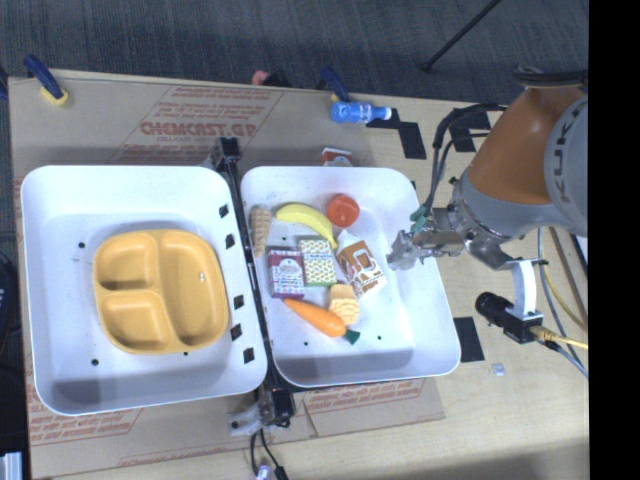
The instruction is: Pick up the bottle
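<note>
In the camera view, the arm (525,168) reached in from the right, and its gripper (405,250) hung over the right edge of the right bin (425,313). Whether its fingers were open or closed could not be told, and nothing showed between them. The bottle (358,113), blue with a pale cap end, lay on its side on the bench (150,118) behind the right bin, outside both bins and well apart from the gripper. Inside the right bin lay a banana (305,219), a red tomato-like piece (343,209), a carrot (318,318), a corn cob (345,308) and small printed boxes (303,268). The left bin (45,208) held a yellow divided tray (160,290).
</note>
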Available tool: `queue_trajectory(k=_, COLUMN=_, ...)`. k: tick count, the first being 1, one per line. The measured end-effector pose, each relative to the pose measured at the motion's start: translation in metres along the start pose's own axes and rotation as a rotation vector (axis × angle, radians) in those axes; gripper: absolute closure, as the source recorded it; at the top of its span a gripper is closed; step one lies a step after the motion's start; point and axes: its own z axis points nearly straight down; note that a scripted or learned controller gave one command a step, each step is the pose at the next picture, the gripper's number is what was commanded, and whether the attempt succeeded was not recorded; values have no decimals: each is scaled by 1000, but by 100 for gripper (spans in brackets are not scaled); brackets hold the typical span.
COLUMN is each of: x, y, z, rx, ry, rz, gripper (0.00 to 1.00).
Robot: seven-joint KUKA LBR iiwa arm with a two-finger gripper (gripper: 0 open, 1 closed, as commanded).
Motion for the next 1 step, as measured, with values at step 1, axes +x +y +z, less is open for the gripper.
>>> queue_trajectory(k=1, x=31, y=-42, z=-18, rx=-1, ry=-1, rz=78, gripper=100)
